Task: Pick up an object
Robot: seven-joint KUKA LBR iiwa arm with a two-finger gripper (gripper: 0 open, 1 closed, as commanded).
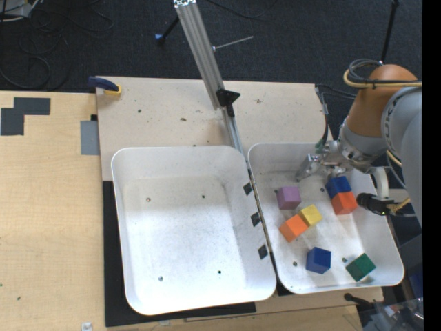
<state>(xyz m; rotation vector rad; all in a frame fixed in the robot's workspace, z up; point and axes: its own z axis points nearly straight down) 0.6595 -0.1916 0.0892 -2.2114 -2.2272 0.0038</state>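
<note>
gripper | low in right bin; nothing visibly held

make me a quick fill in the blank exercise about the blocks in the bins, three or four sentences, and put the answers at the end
1. All the blocks lie in the ____ bin.
2. The yellow block touches the ____ block.
3. The red block sits against a ____ block.
4. The block nearest the bin's bottom right corner is ____.

Missing words: right; orange; blue; green
</note>
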